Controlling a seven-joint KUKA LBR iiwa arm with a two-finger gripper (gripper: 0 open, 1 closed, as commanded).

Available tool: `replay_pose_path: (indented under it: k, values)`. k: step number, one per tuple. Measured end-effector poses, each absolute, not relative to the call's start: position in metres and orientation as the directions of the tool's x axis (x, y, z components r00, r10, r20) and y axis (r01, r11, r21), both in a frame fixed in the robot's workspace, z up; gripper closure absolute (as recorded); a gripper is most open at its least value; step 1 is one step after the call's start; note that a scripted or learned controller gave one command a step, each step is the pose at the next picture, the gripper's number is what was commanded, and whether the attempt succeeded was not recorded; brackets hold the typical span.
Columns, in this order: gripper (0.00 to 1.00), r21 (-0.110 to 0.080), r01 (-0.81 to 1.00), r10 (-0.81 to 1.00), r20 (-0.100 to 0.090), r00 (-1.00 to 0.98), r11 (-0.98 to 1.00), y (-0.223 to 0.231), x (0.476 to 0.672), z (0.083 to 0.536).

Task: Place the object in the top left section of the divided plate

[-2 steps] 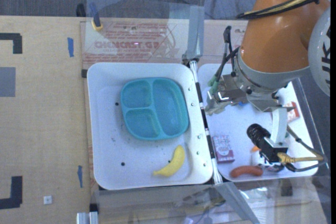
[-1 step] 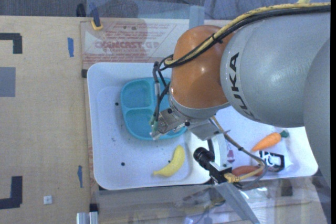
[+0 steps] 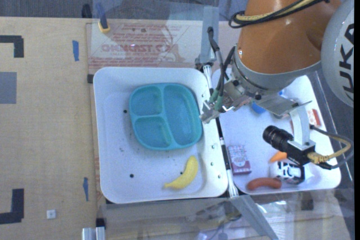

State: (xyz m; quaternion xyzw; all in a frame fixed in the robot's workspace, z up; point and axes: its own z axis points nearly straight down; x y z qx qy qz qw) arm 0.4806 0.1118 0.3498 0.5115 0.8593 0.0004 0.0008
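- Camera view gives you the divided plate [image 3: 166, 116], teal with three sections, lying flat in the left bin [image 3: 107, 137]; take it as your landmark for everything below.
- You see nothing in any of the plate's three sections, including the top left one.
- Below the plate, toward its lower right corner and a little apart from it, you find a yellow banana [image 3: 183, 173] lying on the same bin's floor.
- Just beside the plate's right edge, over the wall between the two bins, you see the gripper [image 3: 210, 109], hanging under the arm's orange band [image 3: 287, 14].
- You cannot tell from this angle whether the tool is released or clenched, and you see no object in it.
- To the right of the plate, past the gripper, you see the right bin [image 3: 326, 177].
- Right of the plate's lower edge, in that second bin, lies a small pink box [image 3: 239, 158].
- Lower still and further right of the plate, a reddish sausage-shaped item [image 3: 263, 183] rests near that bin's front wall.
- Well right of the plate, a black cylindrical part [image 3: 281, 140] on the arm sits above an orange piece [image 3: 278, 157] and a black-and-white item [image 3: 292, 170]; what those two are you cannot make out.
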Motion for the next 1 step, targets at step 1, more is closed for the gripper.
replay_pose_path:
  k: [1]
  values:
    - [1.00,0.000,0.834,0.834,0.001,-0.552,0.552,0.1130,0.4796,0.1685]
